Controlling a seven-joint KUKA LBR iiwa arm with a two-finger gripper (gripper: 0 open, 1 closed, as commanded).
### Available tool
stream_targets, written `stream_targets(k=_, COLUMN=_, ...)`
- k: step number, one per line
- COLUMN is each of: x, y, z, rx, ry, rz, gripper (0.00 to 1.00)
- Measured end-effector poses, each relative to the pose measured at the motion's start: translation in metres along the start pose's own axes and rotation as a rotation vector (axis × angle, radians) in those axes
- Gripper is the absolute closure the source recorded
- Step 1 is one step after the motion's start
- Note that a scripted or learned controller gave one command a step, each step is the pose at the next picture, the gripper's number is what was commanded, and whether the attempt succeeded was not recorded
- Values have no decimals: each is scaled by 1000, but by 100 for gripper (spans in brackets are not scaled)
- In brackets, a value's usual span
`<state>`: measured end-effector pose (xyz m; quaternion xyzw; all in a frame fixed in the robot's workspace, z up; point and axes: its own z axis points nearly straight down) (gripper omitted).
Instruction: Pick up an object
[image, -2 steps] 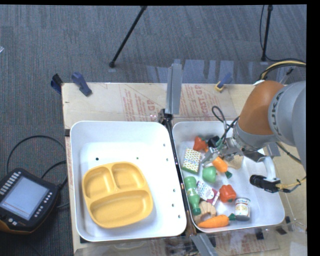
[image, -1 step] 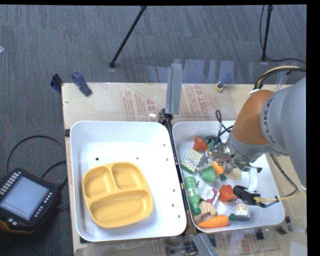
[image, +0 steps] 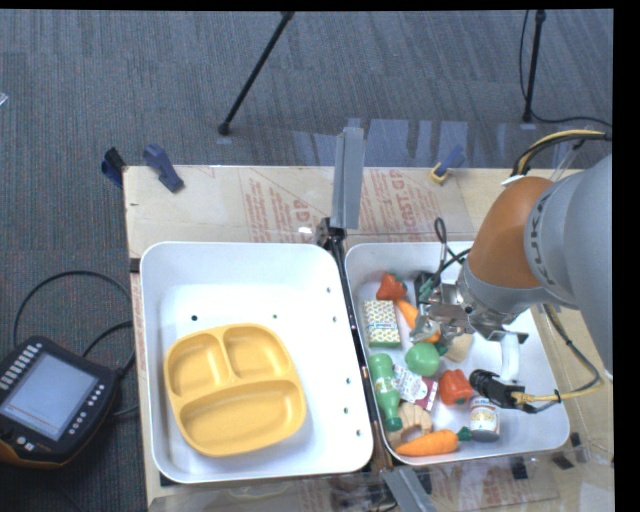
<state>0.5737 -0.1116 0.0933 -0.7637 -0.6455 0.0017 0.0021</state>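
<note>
The right bin (image: 545, 418) holds a heap of toy food: a green ball (image: 423, 359), a green bottle (image: 384, 388), a checkered packet (image: 382, 323), a carrot (image: 432, 443), a red pepper (image: 455, 386), a small jar (image: 484, 419) and an orange-red piece (image: 390, 288). My gripper (image: 432, 322) hangs low over the middle of that heap, just above the green ball and beside an orange piece (image: 407, 313). The wrist and arm cover its fingers, and I see nothing clearly held.
The left bin (image: 180, 265) carries a yellow divided plate (image: 234, 386). A grey post (image: 348, 185) stands at the back between the bins. A teach pendant (image: 45, 398) lies on the floor at the left. Cables trail beside the arm at the right.
</note>
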Motion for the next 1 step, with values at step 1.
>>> stream_targets(k=1, x=-9, y=-34, z=-77, rx=4, ry=0, rz=332, gripper=100)
